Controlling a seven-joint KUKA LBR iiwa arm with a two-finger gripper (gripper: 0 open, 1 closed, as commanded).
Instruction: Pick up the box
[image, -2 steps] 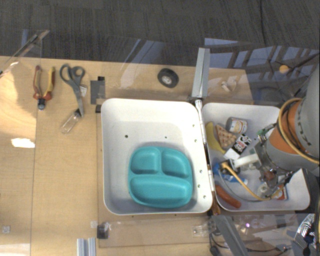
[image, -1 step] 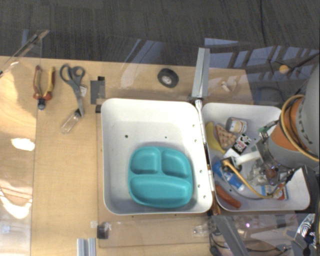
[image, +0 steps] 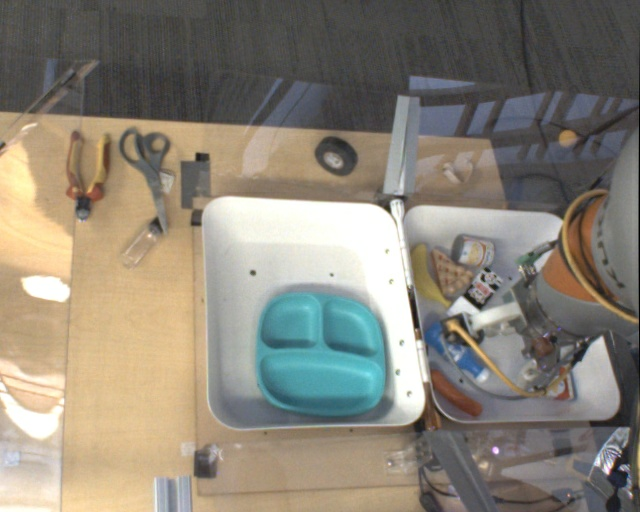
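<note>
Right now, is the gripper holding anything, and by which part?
Cannot be told: the gripper is low in the right bin among clutter, its tips hidden.

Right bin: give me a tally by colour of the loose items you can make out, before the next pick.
Counting only what is distinct around the arm:
Yellow: 1, banana
Silver: 1, can
Red-brown: 1, sausage
Blue: 1, packet
White with dark print: 1, small box
Total: 5
More may lie hidden under the gripper.
</note>
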